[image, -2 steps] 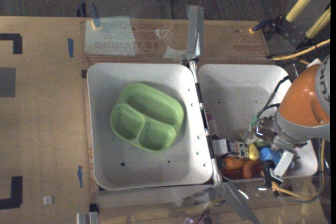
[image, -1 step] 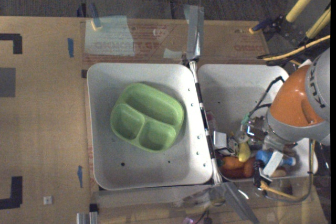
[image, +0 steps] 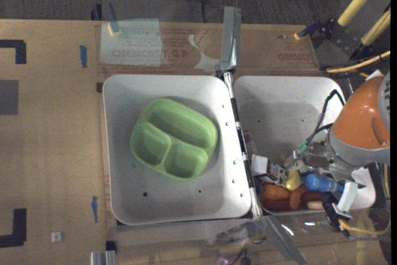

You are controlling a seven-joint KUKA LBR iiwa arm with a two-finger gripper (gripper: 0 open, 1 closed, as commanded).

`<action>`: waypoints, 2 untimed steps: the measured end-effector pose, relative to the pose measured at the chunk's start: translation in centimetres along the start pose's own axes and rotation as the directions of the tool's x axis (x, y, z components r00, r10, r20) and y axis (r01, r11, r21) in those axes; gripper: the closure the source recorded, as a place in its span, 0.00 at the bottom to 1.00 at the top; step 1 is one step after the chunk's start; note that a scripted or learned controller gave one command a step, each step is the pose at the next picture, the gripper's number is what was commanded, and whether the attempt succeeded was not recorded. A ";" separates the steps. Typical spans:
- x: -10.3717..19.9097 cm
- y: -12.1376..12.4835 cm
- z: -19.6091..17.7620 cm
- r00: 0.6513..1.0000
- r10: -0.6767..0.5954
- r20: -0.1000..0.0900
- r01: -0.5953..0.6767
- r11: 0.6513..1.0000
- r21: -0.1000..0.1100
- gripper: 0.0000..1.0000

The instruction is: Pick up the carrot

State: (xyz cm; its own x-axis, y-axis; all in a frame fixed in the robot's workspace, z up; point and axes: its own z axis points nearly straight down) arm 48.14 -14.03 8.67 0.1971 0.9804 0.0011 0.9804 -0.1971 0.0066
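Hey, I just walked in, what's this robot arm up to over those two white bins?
The arm is reaching into the right bin from the right, its gripper low over a heap of small toys in the near corner. The carrot it is meant to pick up lies in that heap, beside a yellow toy and a blue one. Nothing looks lifted yet. The left bin holds a green divided plate.

Two white bins (image: pixel 118 152) rest on the bench (image: pixel 49 133).
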 end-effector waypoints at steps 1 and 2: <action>3.3 -0.8 -14.6 0.917 0.399 0.005 -0.399 0.917 0.007 0.00; 3.0 0.0 -2.5 0.932 0.364 -0.001 -0.363 0.931 -0.026 0.00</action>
State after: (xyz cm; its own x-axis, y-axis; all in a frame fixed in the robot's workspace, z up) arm 48.67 -11.10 11.17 0.5400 0.8416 0.0048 0.8411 -0.5399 0.0320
